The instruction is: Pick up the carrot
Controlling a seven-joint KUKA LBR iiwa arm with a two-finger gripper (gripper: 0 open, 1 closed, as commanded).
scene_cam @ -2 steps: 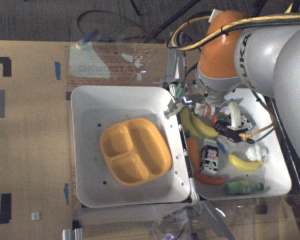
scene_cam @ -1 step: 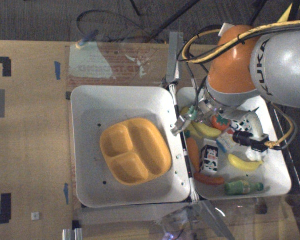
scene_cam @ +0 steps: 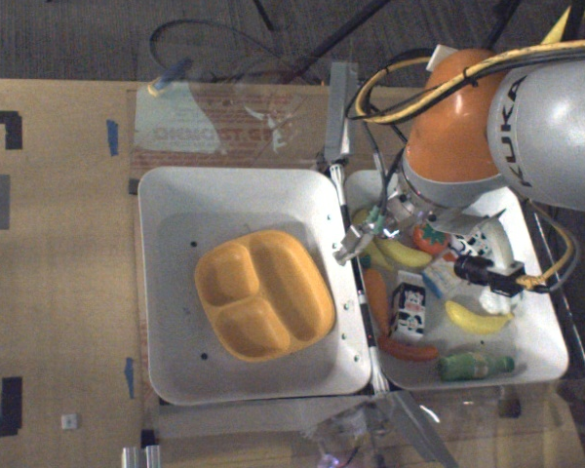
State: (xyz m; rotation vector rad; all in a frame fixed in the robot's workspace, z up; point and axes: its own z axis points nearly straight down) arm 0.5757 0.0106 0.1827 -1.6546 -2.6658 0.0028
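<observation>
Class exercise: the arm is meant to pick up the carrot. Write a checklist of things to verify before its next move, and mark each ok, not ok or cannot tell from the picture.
1. Carrot in sight, lying in the right bin along its left wall: ok.
2. End effector above the carrot's upper end: ok.
3. Carrot already held: not ok, nothing seen between the fingers.
4. Room around the carrot: not ok, milk carton and banana lie close.
5. Finger opening: cannot tell.
6. Yellow tray in the left bin, out of the way: ok.
</observation>
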